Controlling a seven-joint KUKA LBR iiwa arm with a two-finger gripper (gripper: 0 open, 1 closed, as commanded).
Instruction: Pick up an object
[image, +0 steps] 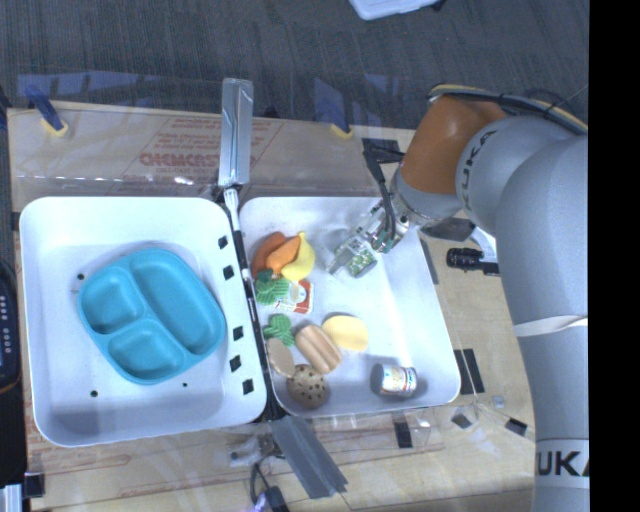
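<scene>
The right bin holds several toy foods: an orange and yellow piece, a green broccoli-like piece, a hot dog bun, a pale yellow round piece, a brown cookie and a small metal can lying on its side. My gripper hangs over the upper middle of this bin, right of the orange and yellow piece. It looks raised above the bin floor, and I see nothing between its fingers.
The left bin contains a blue divided tray. A metal divider bar stands at the back between the bins. The grey arm with its orange band comes in from the upper right over the right bin's far corner.
</scene>
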